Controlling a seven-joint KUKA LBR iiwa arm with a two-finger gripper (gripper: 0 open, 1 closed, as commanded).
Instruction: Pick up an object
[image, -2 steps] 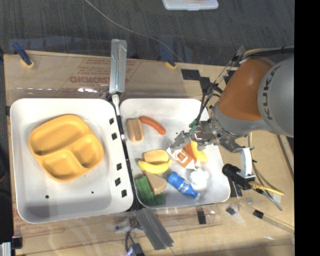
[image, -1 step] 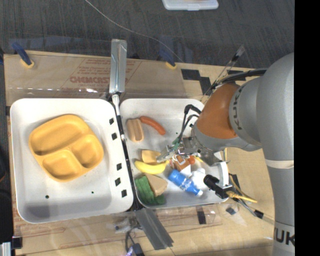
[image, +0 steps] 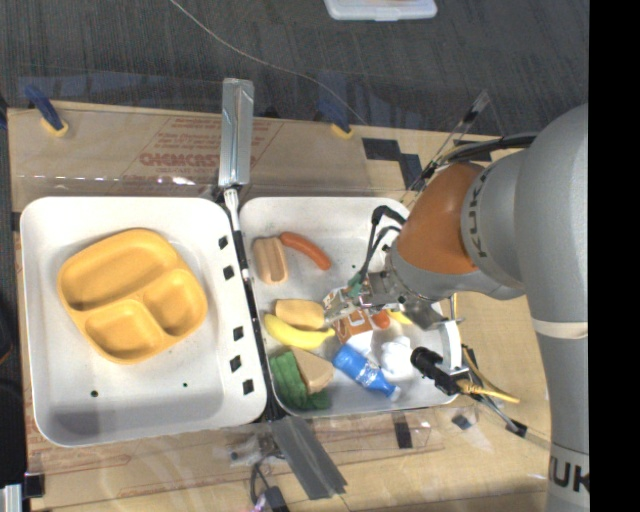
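Two white bins sit side by side on the tabletop (image: 120, 140); the left bin (image: 40, 300) holds a yellow divided tray (image: 130, 292). Down in the right bin (image: 340, 212), the claw (image: 352, 300) hangs over a banana (image: 295, 332), bun (image: 270, 260), sausage (image: 305, 250) and blue bottle (image: 365, 373). Its opening and any hold cannot be told.

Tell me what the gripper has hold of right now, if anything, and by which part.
Cannot be told. The gripper is down among the clutter in the right bin, beside the banana, with nothing visibly held.
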